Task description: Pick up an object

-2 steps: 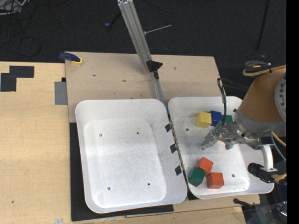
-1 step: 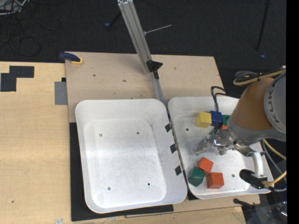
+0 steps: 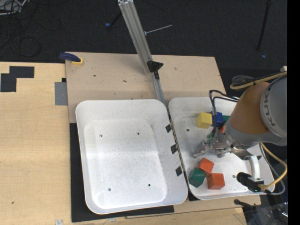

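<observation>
Orange block (image 3: 206, 165) just below the fingers (image 3: 202, 149), their spread impossible to tell.

Crowded right bin, open left bin

Around the gripper (image 3: 209, 146): small orange cube (image 3: 206, 165) just below the fingers, dark green cube (image 3: 197, 177) and second orange block (image 3: 215, 180) further below, yellow cube (image 3: 204, 120) with a blue block (image 3: 217, 118) touching it above. Bare white floor of the right bin (image 3: 185, 125) to the fingers' left, up to the divider clips. Beyond them, wide left white bin (image 3: 122, 153), open for passage.
</observation>
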